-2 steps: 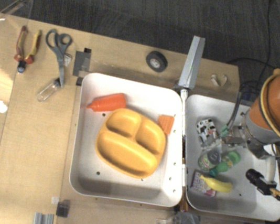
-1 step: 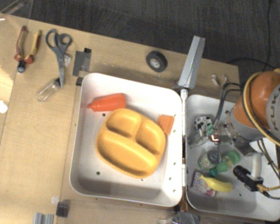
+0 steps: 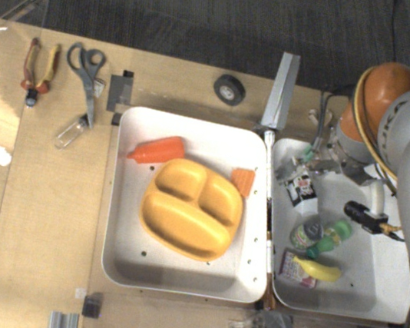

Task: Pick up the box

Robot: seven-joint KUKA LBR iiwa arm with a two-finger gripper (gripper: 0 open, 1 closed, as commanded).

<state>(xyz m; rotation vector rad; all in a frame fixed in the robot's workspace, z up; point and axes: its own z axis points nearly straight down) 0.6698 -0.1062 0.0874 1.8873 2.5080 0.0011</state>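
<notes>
The tool (image 3: pixel 307 169) hangs over the right bin (image 3: pixel 392 303), low by its back-left corner, just above a small box (image 3: pixel 303 189); I cannot tell its state.

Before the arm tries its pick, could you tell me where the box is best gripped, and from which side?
Probably across the narrower width of the small box, coming straight down: it seems to lie flat by the left wall of the right bin, which would block a sideways approach. The gripper hangs close by it.
</notes>
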